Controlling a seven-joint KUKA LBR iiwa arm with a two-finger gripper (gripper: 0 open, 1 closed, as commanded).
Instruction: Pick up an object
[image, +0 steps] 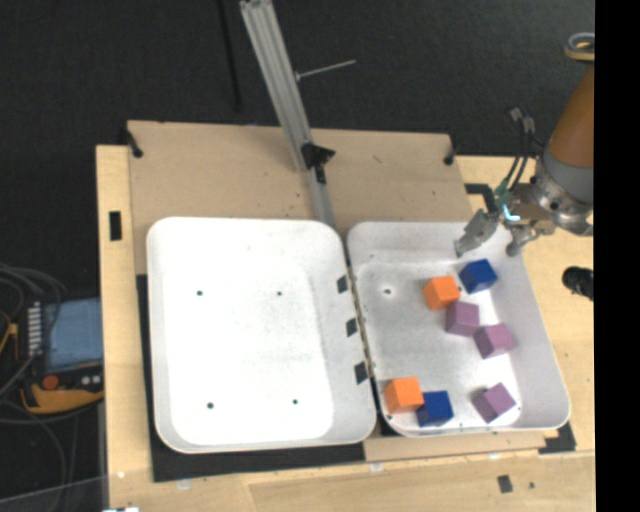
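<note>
The right bin (400, 320) holds several small blocks. An orange block (441, 292) and a blue block (479, 276) lie near its far side. Two purple blocks (463, 319) (494, 340) sit just below them. Along the near edge lie an orange block (404, 394), a blue block (435, 408) and a purple block (494, 402). My gripper (495, 238) hangs open over the bin's far right corner, just above the blue block, with nothing between its fingers.
The left bin (245, 330) sits beside the right one, joined by black clips at the seam. A slanted metal pole (285, 95) rises behind the bins. Cables and a blue box (70, 335) lie off the bench to the left.
</note>
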